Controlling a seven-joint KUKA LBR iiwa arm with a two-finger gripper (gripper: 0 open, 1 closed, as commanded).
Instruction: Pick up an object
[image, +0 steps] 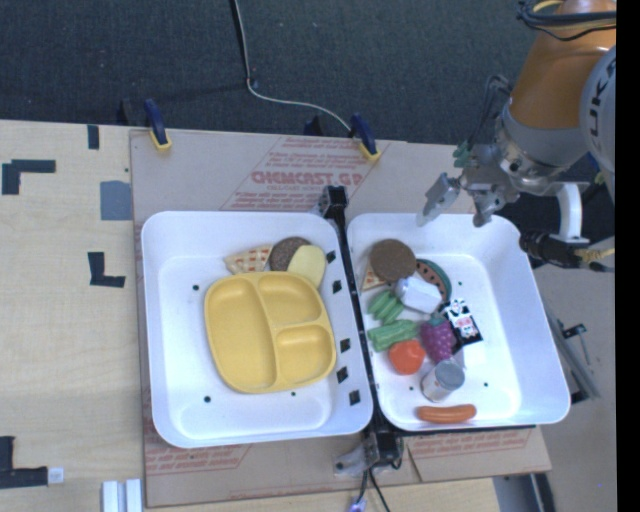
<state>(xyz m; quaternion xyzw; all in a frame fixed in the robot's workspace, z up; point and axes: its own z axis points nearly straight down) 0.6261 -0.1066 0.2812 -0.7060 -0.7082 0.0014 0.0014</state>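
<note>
While the right-hand bin (505, 330) serves as the landmark, the arm (560, 90) hangs over its far edge, and the gripper (462, 204) sits above the far rim with its fingers spread and nothing between them. Nearer the camera than the gripper, heaped in the bin's middle, lie the objects to choose from: a brown disc (393, 259), green beans (390, 320), purple grapes (438, 338) and a red tomato (405, 356). Closest to the bin's near wall rests a sausage (446, 413), its long axis running along that wall. My guess is the disc is the shortest reach.
</note>
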